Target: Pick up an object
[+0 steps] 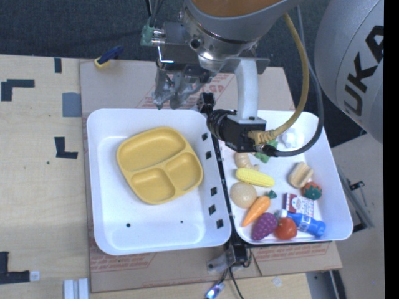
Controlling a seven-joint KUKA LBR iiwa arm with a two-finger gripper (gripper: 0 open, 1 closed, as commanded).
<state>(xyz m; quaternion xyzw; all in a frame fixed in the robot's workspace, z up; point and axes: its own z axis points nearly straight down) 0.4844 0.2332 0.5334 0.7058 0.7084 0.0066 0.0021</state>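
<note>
My gripper (174, 96) hangs over the far rim of the left bin (98, 167), beyond a yellow divided plate (159, 165) that lies in that bin. Nothing shows in the gripper. The right bin (335, 178) holds toy food: a corn cob (254, 177), a carrot (255, 209), a pale potato (242, 195), purple grapes (265, 225), a red tomato (286, 228), a blue bottle (308, 223), a bread piece (300, 174) and a beige mushroom (242, 161). The gripper is well to the left of and behind these.
The arm's body fills the top right and overhangs the right bin's far edge. A small blue and yellow clip (108, 56) lies on the bench behind the left bin. A row of black tabs (216, 192) lines the wall between the bins.
</note>
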